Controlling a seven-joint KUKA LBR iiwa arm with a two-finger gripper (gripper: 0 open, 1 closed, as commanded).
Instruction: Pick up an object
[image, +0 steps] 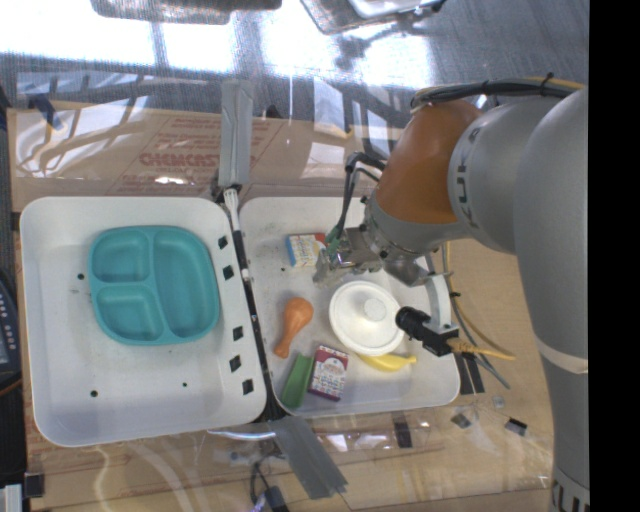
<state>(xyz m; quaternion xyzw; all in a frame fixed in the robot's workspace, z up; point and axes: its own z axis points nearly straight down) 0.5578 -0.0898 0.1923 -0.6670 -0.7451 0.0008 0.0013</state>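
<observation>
In the right bin (420, 395) lie a small blue, white and yellow box (300, 248), an orange drumstick-shaped toy (293, 322), a green piece (297, 380), a red box (330, 372), a white round bowl (366, 316) and a yellow banana (390, 362). My gripper (336, 256) hangs low over the bin's upper middle, just right of the small box and above the bowl. The wrist hides what lies directly beneath it.
The left bin (50, 330) holds a teal divided plate (153, 283). A ridge with black clips (240, 300) separates the two bins. The arm's grey and orange body (470, 170) covers the right bin's far right side. Cardboard (150, 150) lies behind the bins.
</observation>
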